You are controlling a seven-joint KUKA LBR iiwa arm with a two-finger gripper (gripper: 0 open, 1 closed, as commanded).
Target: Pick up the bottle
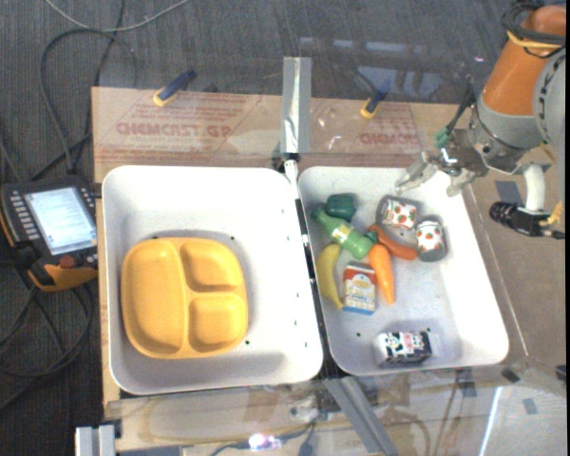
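Two white bins sit side by side: the left bin (123, 193) holds one yellow tray (183, 295), the right bin (475, 283) one green bottle (345, 233) near its upper left among a banana (330, 272), carrot (384, 272) and carton (359, 288), while the gripper (435, 171) hovers open at its top edge.

A divided plate (184, 295) lies in the left bin (152, 190). In the right bin (475, 293), a bottle (343, 232) lies left of a carrot (383, 270), a carton (359, 288) just before it, and a banana (330, 275) left of the carton.
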